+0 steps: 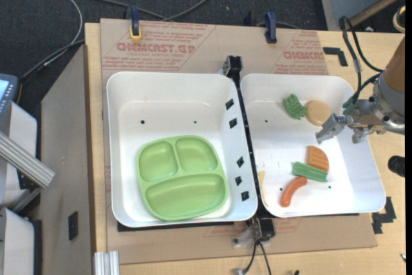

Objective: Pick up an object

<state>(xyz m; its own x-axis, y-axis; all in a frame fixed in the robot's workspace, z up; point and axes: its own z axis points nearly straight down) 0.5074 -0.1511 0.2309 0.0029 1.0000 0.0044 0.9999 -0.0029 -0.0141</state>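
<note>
Counting five toy foods (309, 170) in the right bin (270, 138), one green tray (183, 177) left; gripper (341, 127) spread, holding nothing.

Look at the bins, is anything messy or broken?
Nothing stands out. The green plate lies flat in the left bin. The toy foods lie loose in the right bin, none spilled outside, with the gripper above them.

You look down from one fixed camera mounted above the counter (193, 35), tilted at a slant so the far edge sits toward the top of your picture. It stands far enough back to take in both white bins, the left bin (122, 138) and the right bin (367, 183), plus dark floor beyond. The arm (393, 87) enters from your right.
</note>
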